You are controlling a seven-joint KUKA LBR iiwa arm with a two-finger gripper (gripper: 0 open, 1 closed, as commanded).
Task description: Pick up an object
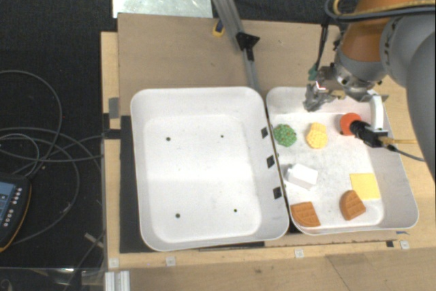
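We see the hand (315, 100) over the right bin (402, 215), above green ball (285, 135) and yellow corn-like piece (316, 135), its grip impossible to tell, no legible writing.

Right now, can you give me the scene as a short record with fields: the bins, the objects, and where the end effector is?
left bin: bare white floor
right bin: holds seven objects
objects: green lump, yellow corn-like piece, red ball, white block, yellow square, two brown pieces
end effector: above the right bin's far edge, nothing seen between its fingers
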